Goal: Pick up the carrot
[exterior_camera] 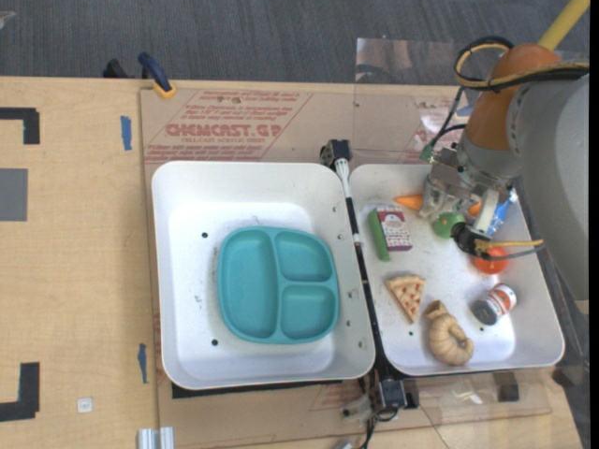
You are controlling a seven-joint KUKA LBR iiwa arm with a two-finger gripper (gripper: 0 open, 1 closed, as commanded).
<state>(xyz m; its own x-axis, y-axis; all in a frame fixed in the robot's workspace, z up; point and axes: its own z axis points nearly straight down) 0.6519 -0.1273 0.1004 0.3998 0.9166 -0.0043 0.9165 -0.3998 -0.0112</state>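
The carrot (pixel 408 201) lies in the back part of the right bin (pixel 538 344). Just its orange pointed end shows, sticking out to the left from under the gripper. The gripper (pixel 445 202) hangs low over the carrot's hidden part, below the arm's grey wrist and orange band. A small green piece (pixel 444 224) shows just beneath the gripper; I cannot tell whether it belongs to the carrot. Whether the carrot is held is hidden by the gripper body.
In the right bin lie a green and maroon packet (pixel 391 230), a pizza slice (pixel 406 296), a croissant (pixel 449 338), a small can (pixel 493 304), a red-orange round item (pixel 489 259) and a blue item (pixel 502 211). The left bin (pixel 178 251) holds a teal divided plate (pixel 278 283).
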